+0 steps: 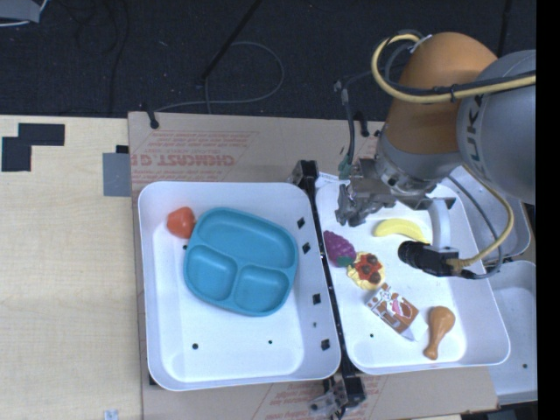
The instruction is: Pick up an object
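We are hovering our gripper (pixel 353 210) low over the far end of the right bin (pixel 490 339), just beyond the purple grape bunch (pixel 339 247), and we cannot tell how it is set. We are judging the grapes, lying against the bin's left wall beside the yellow-and-red toy (pixel 366 269), to be light, stiff moulded plastic with a bumpy, slightly slippery skin, best pinched across the narrow middle. They are looking dark purple, small and oval, with the banana (pixel 399 228) lying further right in the same bin.
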You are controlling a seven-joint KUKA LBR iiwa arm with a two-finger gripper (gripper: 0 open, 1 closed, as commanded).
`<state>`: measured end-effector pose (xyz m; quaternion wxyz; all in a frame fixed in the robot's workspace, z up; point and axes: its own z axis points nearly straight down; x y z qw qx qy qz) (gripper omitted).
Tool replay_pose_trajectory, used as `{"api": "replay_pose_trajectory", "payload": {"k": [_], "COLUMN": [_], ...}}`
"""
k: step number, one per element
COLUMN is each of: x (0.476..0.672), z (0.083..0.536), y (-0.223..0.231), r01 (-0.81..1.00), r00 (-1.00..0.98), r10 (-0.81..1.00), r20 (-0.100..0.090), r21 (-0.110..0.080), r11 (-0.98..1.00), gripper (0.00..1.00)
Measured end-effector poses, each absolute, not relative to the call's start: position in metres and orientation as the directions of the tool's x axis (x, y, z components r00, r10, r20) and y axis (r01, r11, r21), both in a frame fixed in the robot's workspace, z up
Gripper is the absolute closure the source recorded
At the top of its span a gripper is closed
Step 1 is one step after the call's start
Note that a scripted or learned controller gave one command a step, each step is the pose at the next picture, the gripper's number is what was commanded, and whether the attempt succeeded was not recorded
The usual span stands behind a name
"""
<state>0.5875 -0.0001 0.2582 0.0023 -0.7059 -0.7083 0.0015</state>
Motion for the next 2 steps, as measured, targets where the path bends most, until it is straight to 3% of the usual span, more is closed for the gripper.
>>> {"api": "replay_pose_trajectory", "payload": {"k": [2], "x": [0.565], "z": [0.247], "y": [0.089], "r01": [1.000], "r00": [-0.004], "r10": [1.000], "r20": [0.001], "r21": [-0.004], "r11": [0.004], "gripper": [1.00]}}
